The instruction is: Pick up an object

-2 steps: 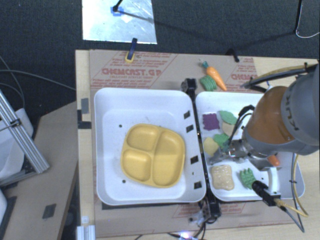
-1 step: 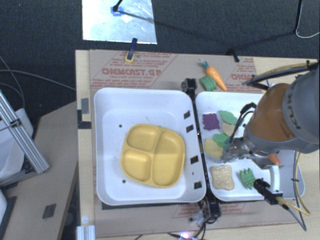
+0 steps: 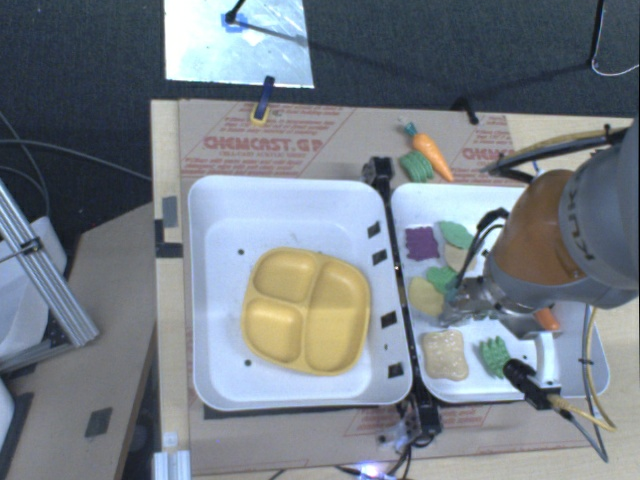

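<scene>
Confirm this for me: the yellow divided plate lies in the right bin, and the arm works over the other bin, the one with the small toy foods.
Not quite. The camera view shows the yellow divided plate in the left bin. The arm is over the right bin, among the small toy foods.

The arm (image 3: 560,238) runs off the frame's right edge and covers much of the right bin (image 3: 420,203). An orange piece (image 3: 546,319) peeks from beneath it, lower right. The gripper (image 3: 455,306) is too blurred to read.
</scene>
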Robot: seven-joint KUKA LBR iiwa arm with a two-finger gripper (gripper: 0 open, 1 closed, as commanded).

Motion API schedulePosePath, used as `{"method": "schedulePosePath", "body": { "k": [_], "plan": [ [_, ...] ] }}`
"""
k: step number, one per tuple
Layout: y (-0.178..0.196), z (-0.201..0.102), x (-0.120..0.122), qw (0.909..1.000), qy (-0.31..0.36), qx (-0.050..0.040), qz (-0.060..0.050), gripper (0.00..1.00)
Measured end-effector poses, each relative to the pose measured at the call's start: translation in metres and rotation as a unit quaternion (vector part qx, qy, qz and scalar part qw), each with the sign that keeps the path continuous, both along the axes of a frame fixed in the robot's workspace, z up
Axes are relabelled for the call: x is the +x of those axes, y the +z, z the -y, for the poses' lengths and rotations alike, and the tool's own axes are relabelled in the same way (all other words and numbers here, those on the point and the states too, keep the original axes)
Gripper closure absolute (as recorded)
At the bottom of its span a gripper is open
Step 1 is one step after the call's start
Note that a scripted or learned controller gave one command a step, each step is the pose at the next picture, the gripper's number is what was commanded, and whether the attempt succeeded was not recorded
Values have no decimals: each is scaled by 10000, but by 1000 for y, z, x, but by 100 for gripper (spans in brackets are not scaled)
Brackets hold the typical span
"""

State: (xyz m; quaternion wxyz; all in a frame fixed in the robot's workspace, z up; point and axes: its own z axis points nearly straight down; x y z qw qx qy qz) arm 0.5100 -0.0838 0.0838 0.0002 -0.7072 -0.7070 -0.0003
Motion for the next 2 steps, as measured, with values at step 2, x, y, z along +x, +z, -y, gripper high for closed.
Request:
{"method": "schedulePosePath", "body": {
  "k": [2],
  "plan": [
    [0, 1, 1, 10000, 3, -2, -2, 100]
  ]
}}
